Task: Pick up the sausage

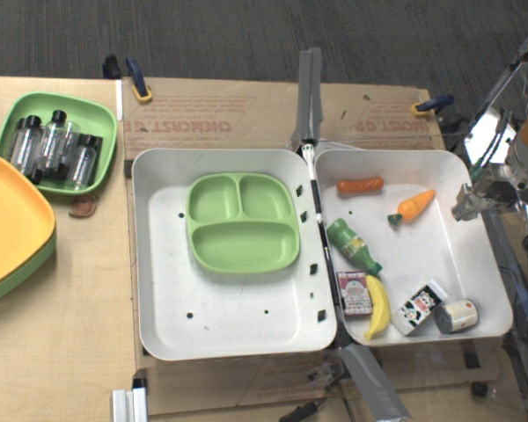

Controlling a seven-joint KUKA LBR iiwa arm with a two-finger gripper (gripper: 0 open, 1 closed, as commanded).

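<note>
1. The sausage (360, 185) lies flat near the far edge of the right bin (488, 262), close to the divider between the two bins. Nothing touches it.
2. The end effector (477, 202) sits at the right rim of that bin, well apart from the sausage. It is too small and blurred to make out, so whether it is open or closed I cannot tell. Nothing shows in its grasp.
3. Near the sausage, a carrot (413, 207) lies between it and the end effector, apart from both. A green bottle (353, 246) lies nearer the camera by the divider.
4. The near end of the right bin holds a small carton (355, 293), a banana (377, 308), a black-and-white box (417, 309) and a small can (456, 316), all well clear of the sausage.
5. The left bin (158, 262) holds a green divided plate (243, 222).
6. Progress, as I judge it: nothing of the pick is done. What is left is the whole job: reach across the bin past the carrot, come down over the sausage, close on it and lift.
</note>
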